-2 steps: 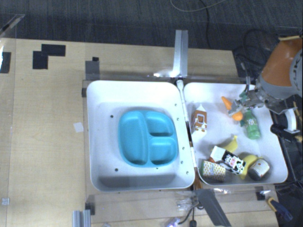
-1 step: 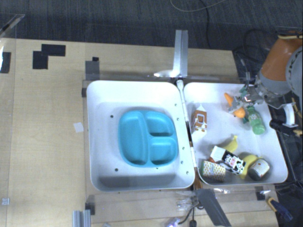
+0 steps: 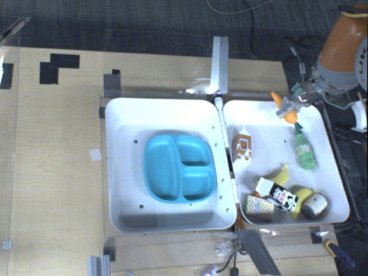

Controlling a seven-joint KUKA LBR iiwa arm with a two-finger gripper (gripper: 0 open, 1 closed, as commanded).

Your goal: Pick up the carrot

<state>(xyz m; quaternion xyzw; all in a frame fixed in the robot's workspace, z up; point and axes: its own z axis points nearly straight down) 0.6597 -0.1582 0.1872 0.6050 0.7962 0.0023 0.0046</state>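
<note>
The carrot [image 3: 278,99] is at the top of the right bin [image 3: 265,132], close to the back wall, at about 12 o'clock in that bin. It is a small orange thing. Its long side runs from 10 o'clock down to 4 o'clock, so it sits on a slant.

The gripper [image 3: 288,108] comes in from 2 o'clock, on the end of the grey arm [image 3: 344,68] with the orange band. It is right on the middle of the carrot. A grey finger lies across the carrot, and orange pokes out on both sides of it: one end at 10 o'clock from the fingers and the other end at 5 o'clock. So the fingers look closed on the carrot, with the carrot between them. The grip crosses the long side, which is the good way to hold a thin thing like this.

It is hard to tell if the carrot is up in the air or touching the bin floor. I think it is just a little way up.

A green bottle [image 3: 303,148] lies just below, at 5 o'clock from the gripper, and its top is very near the low end of the carrot. A lift should go straight up so the carrot does not bump it.

The left bin [image 3: 127,125] with the blue tray [image 3: 178,167] is far off at 8 o'clock
</note>
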